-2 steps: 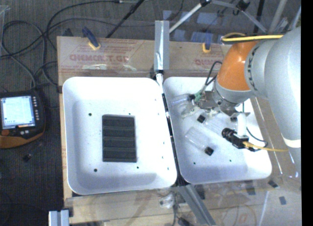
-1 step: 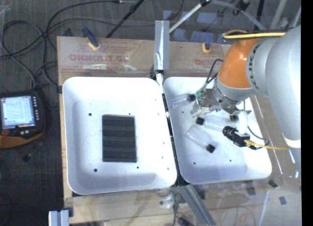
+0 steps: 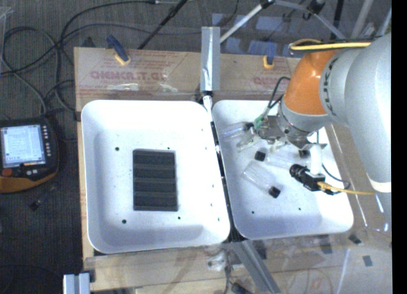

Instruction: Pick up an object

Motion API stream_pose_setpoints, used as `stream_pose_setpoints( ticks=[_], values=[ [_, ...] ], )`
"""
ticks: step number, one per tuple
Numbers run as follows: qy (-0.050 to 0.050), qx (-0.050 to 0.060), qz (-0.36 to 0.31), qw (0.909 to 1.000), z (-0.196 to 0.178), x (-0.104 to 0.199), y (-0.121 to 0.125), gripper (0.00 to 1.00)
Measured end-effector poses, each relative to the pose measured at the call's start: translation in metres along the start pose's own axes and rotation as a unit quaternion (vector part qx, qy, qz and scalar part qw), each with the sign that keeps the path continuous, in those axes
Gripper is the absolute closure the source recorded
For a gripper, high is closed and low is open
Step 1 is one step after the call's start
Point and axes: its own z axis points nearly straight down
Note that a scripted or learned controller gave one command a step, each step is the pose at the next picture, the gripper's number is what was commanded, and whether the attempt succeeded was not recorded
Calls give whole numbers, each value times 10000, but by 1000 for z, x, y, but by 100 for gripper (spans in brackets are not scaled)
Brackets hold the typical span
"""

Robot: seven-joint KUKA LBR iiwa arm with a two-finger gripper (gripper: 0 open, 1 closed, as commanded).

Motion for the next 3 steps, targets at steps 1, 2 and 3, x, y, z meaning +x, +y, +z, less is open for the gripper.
stream_pose_setpoints(
  ticks=[1,2,3],
  values=[
    [7,9,-4,10000,-8,1,0,100],
    [6,11,-5,10000,-8,1,0,0],
    [-13,-17,-179,9998,9,4,-30,0]
  ],
)
